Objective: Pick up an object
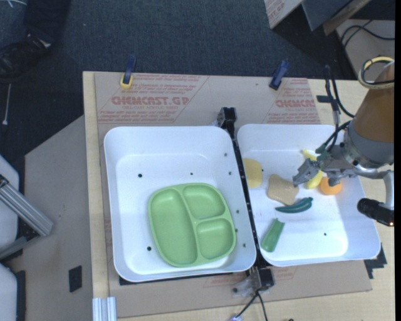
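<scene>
You've got the gripper [309, 175] low in the right bin [332, 247], its grip state unclear, with the tan block [281, 189] just off at eight o'clock.

A dark blue-grey carpet [188, 37] covers the floor at the far side and down the left. On it stands a bench topped with a brown cardboard sheet [200, 94] printed with red lettering. Two clamps hold the sheet at its far edge, a blue and yellow clamp [128, 73] to the left and a blue clamp [279, 75] to the right. A grey board [59, 207] lies lower at the left, with a metal rail [25, 204] crossing its near left corner. A cardboard box [282, 9] sits at the far right, beside black cables [351, 31]. The light is even and soft.
</scene>
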Robot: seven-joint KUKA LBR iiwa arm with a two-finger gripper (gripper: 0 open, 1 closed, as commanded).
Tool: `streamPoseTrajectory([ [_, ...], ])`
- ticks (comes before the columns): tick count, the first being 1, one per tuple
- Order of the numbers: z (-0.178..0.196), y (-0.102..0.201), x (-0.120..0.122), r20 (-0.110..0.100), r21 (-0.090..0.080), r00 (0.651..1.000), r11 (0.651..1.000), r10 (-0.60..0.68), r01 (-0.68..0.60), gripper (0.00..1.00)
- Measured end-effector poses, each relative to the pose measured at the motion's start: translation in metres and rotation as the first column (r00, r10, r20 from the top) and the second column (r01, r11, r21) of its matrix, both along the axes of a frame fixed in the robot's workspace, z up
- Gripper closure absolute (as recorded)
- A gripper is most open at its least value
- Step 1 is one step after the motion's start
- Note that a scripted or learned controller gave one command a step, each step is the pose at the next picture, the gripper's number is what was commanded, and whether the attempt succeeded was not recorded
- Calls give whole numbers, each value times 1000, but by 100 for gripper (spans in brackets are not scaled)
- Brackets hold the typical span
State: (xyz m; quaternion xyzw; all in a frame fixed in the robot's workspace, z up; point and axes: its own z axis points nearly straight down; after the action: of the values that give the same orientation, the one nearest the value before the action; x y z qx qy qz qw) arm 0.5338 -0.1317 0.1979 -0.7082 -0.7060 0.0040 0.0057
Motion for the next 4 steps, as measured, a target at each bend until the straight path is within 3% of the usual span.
streamPoseTrajectory([
  [1,7,0,3,14,-2,1000,1000,3,-3,0],
  [2,-55,-6,2,6,0,1000,1000,2,-2,0],
  [3,-104,-6,3,14,-2,1000,1000,3,-3,0],
  [4,-93,-5,4,18,-2,1000,1000,2,-2,100],
])
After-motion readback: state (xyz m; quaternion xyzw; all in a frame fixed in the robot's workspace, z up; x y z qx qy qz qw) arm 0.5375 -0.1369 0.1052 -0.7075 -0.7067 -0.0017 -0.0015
